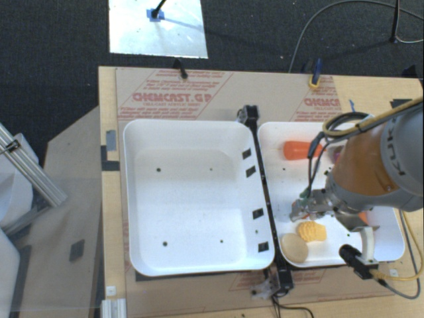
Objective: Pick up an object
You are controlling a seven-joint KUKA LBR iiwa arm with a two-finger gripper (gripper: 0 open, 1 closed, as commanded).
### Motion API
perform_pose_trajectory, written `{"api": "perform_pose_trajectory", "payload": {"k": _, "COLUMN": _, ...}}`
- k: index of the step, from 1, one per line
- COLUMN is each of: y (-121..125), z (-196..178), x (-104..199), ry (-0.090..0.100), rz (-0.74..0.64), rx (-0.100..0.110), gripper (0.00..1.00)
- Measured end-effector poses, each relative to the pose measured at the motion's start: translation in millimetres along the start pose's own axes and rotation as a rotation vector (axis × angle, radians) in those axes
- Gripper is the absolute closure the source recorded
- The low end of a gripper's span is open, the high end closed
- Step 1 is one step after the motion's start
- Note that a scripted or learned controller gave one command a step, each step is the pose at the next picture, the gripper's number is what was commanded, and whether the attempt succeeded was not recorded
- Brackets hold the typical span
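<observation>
The task looked barely begun. The grey arm with its orange band (pixel 371 167) reached in from the right of the frame and hung over the right-hand shallow white plastic bin (pixel 278 141), with its wrist low over the bin's lower middle. The tool (pixel 306 209) sat at the arm's left end, just above a lumpy yellow object (pixel 311 231), near it but not clearly touching. Whether the tool was wide or narrow could not be told, since the metal parts there were small and partly lost against the arm. Nothing could be seen held in it, so by this view no object had been lifted, and the grasp and the lift both remained to be done.

Counted, there were two white bins side by side on the desk (pixel 199 91), which was covered by a brown printed sheet. The left-hand white bin (pixel 192 197), in the centre of the frame, carried no loose objects, just a few dark specks and some dark tabs along its right wall. In the right bin three objects could be counted: one orange cylinder-like piece (pixel 296 150) at the upper part of the bin, one yellow lumpy piece at the lower middle, and one pale beige rounded piece (pixel 295 248) at the lower left corner, just beside the yellow one. More might have lain hidden under the arm.
</observation>
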State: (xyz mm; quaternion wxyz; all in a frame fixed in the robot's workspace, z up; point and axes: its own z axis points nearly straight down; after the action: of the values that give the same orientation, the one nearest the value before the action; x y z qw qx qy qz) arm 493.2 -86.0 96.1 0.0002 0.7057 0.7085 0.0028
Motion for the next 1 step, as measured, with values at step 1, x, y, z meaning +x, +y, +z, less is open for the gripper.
{"api": "perform_pose_trajectory", "payload": {"k": 1, "y": 26.8, "z": -92.7, "x": 64.1, "ry": -0.001, "rz": -0.008, "rx": -0.007, "gripper": 1.00}}
